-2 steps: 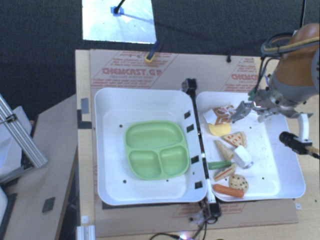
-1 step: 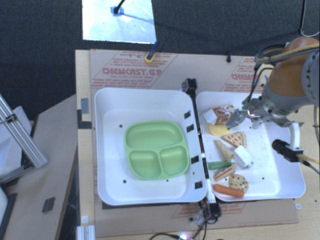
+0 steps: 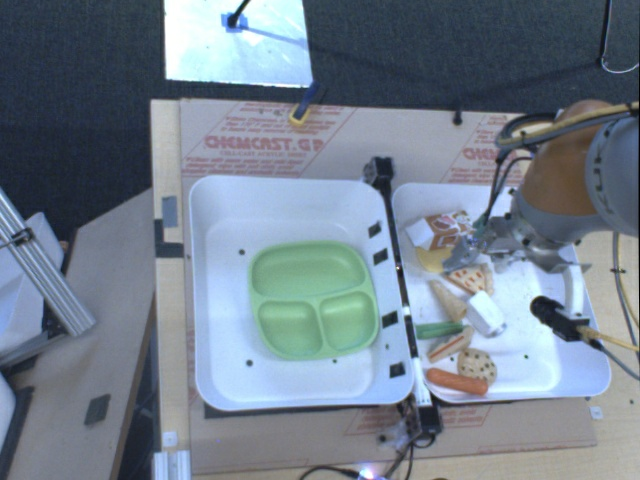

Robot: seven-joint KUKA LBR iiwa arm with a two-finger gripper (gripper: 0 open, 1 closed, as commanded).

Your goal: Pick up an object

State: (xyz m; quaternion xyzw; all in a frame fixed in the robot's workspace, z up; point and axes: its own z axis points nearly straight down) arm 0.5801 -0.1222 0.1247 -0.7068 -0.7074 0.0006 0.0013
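Gripper [image 3: 470,251] sat low over the upper-left part of the right bin [image 3: 585,373], with the grey arm [image 3: 575,183] reaching in from 3 o'clock. Its metal fingers [image 3: 462,258] pointed toward 8 o'clock, down at the heap of toy food; whether they were apart or together could not be told, and nothing was visibly clamped between them. The fingertips were at the upper edge of a pizza slice [image 3: 468,278], just beside a yellow piece [image 3: 432,259] and below a red-and-white carton [image 3: 440,230] lying at 11 o'clock in the bin. The pizza slice was wedge-shaped; its pointing direction was unclear. A pale wedge [image 3: 448,299] lay with its long axis running from 11 to 5 o'clock. A white block [image 3: 486,314] sat tilted just at 4 o'clock from the slice. A green stick [image 3: 437,330] lay nearly level, long axis 9 to 3 o'clock. A hot dog [image 3: 450,345] ran from 8 to 2 o'clock. A cookie [image 3: 477,365] lay just above a carrot [image 3: 456,381], whose long axis ran roughly 10 to 4 o'clock along the bin's lower edge. The left bin [image 3: 225,298] held a green divided plate [image 3: 310,298], well apart from the gripper.
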